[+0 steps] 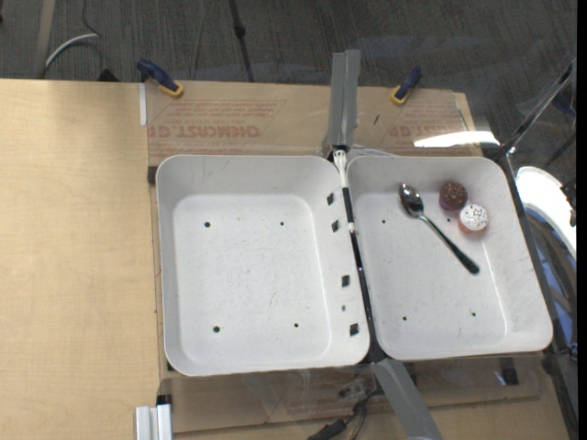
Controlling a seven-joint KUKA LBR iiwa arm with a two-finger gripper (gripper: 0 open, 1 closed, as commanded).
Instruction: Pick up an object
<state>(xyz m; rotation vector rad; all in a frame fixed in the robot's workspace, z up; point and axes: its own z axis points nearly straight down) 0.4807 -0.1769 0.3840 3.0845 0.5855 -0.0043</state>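
A spoon [435, 226] lies slantwise beside two small, perhaps ball-shaped objects [463, 206].

Two white bins, the left bin [183, 246] and the right bin [514, 319], sit on brown cardboard [229, 122] printed with red letters; the right one holds a silver spoon [433, 224] with black handle, a dark maroon ball [453, 194] and a white speckled ball [473, 217].

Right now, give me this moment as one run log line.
right bin: spoon, brown ball, white ball | left bin: nothing picked
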